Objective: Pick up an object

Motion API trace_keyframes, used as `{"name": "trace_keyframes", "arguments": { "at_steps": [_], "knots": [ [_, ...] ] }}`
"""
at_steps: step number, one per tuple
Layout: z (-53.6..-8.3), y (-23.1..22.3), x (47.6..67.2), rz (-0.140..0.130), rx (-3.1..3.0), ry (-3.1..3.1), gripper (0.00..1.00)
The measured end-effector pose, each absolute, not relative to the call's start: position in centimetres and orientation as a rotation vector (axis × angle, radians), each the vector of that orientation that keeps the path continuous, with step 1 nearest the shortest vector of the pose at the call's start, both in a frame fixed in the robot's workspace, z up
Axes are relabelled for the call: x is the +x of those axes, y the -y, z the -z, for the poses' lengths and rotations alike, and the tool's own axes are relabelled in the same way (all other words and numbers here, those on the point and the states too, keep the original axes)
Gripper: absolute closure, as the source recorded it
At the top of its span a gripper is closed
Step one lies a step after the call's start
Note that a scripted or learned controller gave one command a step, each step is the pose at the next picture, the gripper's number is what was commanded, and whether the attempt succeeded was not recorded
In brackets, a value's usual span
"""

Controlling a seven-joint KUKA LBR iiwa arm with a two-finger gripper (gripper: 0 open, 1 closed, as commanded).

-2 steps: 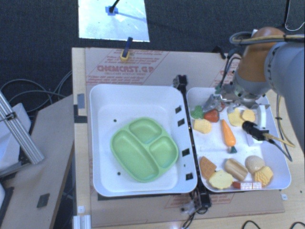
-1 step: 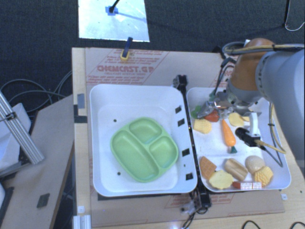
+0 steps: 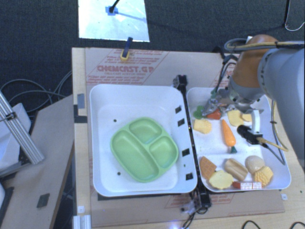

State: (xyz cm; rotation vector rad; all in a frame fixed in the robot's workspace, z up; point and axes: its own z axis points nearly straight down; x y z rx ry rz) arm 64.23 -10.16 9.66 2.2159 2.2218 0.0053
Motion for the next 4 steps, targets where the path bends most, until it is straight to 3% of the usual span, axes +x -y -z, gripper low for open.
{"name": "trace_keyframes", "arguments": {
  "at_steps": [3,4],
  "knots": [
    [-22.7,11.1,64.1,-0.005,2.215,-2.223,1.00],
    [-23.3,5.8,61.7,-0.004,2.212,-2.232,1.00]
  ]
}}
